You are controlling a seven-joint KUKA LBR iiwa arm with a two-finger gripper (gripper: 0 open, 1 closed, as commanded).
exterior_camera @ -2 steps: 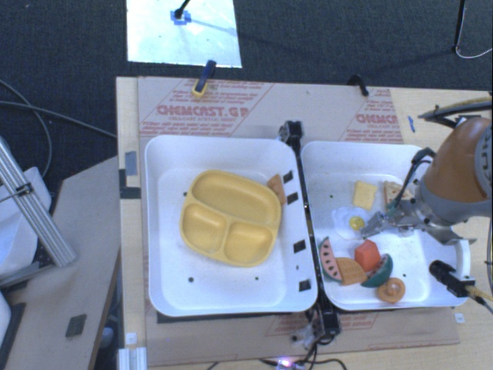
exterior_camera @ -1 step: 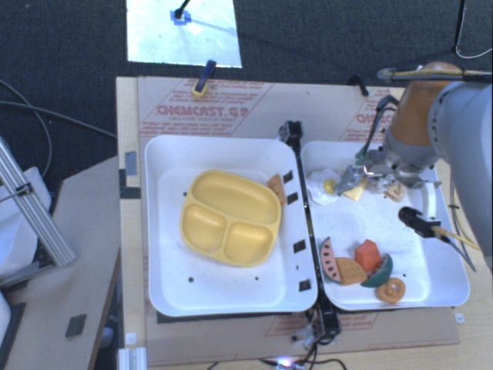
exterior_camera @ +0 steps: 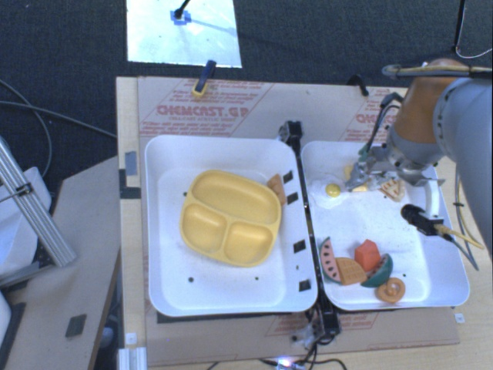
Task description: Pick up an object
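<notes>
My gripper [exterior_camera: 360, 176] hangs low over the back of the right bin [exterior_camera: 447, 284]. A white fried egg with a yellow yolk [exterior_camera: 331, 191] lies just to its left. On the gripper's right lies a tan waffle-like piece [exterior_camera: 392, 188]. Near the bin's front are a watermelon slice [exterior_camera: 326, 257], an orange cracker [exterior_camera: 350, 271], a red piece [exterior_camera: 367, 252], a green piece [exterior_camera: 381, 273] and a tomato slice [exterior_camera: 391, 290].
The left bin [exterior_camera: 166, 284] holds a yellow divided plate [exterior_camera: 229, 217], with a small orange piece [exterior_camera: 276, 186] at its back right edge. A black divider [exterior_camera: 302, 206] runs between the bins. The grey arm [exterior_camera: 454, 122] covers the right bin's back right corner.
</notes>
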